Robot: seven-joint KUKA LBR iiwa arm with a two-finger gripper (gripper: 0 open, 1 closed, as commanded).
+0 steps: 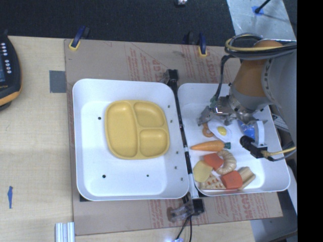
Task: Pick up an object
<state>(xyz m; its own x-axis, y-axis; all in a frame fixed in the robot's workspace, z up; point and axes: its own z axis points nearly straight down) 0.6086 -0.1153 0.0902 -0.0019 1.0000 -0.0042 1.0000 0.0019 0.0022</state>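
My gripper [220, 116] hangs low over the upper middle of the right bin [275, 178], on the grey arm that reaches in from the right. Just below it lie a toy fried egg [221, 131] and a small pink-orange piece [206, 131]. An orange carrot [207, 146] lies across the bin below them. Toward the bin's front sit a shrimp [228, 160], a red piece [213, 160], a pale yellow piece [202, 171], a red block [232, 180] and a tan bread piece [247, 174]. A blue item [248, 131] is partly hidden under the wrist.
The left bin [91, 180] holds a yellow divided plate [136, 129]. A black cable and connector [255, 149] hang from the arm over the right bin. Clamps hold the cardboard at its back edge. A handheld controller [7, 69] lies at the far left.
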